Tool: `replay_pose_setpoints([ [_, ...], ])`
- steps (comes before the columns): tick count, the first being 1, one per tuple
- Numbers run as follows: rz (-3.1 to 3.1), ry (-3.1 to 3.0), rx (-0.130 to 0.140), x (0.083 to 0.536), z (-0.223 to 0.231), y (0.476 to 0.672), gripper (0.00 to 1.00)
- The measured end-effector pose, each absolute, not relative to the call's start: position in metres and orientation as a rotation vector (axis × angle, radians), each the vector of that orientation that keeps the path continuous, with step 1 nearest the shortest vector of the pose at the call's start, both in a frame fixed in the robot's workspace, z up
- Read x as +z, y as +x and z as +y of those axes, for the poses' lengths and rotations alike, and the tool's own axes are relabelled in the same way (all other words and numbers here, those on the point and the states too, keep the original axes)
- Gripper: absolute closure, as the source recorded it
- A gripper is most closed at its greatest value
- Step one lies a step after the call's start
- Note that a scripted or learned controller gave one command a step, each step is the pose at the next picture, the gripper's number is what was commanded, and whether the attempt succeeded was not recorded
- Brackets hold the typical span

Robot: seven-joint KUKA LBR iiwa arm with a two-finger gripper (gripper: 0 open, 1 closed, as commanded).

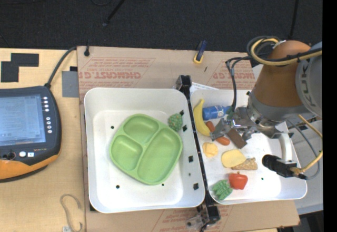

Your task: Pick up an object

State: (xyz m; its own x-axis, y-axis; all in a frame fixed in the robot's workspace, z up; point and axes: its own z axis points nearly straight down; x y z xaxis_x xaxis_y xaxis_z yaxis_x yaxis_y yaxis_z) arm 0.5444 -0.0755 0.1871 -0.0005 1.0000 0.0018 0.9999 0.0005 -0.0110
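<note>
We see the claw (227, 132) low in the right bin (295, 190), near its left wall, over a small red piece (222, 141). We cannot tell how it is set. A banana (199, 117) lies just beside it. The green plate (146, 148) sits in the left bin (100, 183).

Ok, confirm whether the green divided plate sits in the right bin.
No, the green divided plate lies in the left bin.
</note>
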Motion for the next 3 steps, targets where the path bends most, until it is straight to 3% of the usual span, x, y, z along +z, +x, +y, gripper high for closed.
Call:
replay_pose_setpoints([
  [2, -2.219, -2.220, 0.005, 0.088, -0.080, 0.543, 0.00],
  [3, -2.206, -2.228, 0.006, 0.100, -0.082, 0.542, 1.00],
])
